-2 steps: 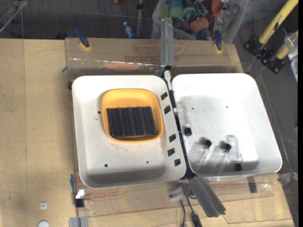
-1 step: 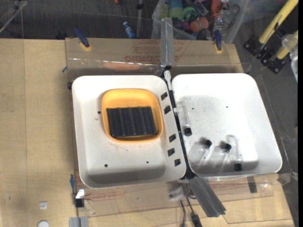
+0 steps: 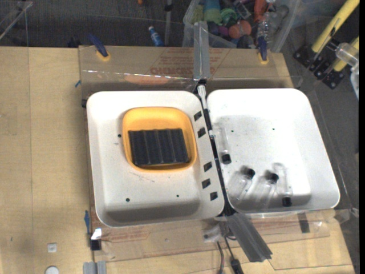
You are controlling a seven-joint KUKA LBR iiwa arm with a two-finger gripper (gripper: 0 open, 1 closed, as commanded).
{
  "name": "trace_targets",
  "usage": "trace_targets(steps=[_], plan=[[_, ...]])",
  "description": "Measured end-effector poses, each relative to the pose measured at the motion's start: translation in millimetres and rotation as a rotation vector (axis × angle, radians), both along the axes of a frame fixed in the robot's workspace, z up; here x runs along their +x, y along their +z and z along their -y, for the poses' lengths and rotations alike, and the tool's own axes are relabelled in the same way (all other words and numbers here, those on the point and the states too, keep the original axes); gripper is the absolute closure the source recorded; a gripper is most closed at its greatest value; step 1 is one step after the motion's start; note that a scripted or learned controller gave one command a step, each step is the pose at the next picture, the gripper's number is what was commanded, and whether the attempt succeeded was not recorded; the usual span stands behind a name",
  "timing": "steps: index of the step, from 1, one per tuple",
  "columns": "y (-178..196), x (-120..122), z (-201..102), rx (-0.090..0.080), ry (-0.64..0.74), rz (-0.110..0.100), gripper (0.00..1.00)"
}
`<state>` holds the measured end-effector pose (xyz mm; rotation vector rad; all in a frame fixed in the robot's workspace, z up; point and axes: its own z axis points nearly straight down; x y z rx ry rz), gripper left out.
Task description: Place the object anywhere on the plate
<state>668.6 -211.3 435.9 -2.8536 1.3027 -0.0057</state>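
A yellow-orange plate (image 3: 155, 117) with rounded corners lies in the left white bin (image 3: 108, 170). A black ribbed rectangular object (image 3: 158, 146) rests flat on the plate, covering its middle and near part, with its long side running left to right. It sits inside the plate's rim.
The right white bin (image 3: 296, 124) holds a few clear plastic pieces with black caps (image 3: 249, 173) near its front. A ridge with black tabs (image 3: 206, 153) separates the bins. A clear box of colourful toys (image 3: 239, 10) stands behind the bench, and yellow-black hardware (image 3: 328, 44) at the top right.
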Motion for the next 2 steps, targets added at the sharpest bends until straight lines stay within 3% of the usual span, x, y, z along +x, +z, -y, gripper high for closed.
trace_targets(steps=[1, 2], plan=[[-7.5, -0.2, -2.0, 0.000, 0.238, -0.001, 1.00], [-1.7, -0.3, 7.2, 0.000, 0.608, -0.002, 1.00]])
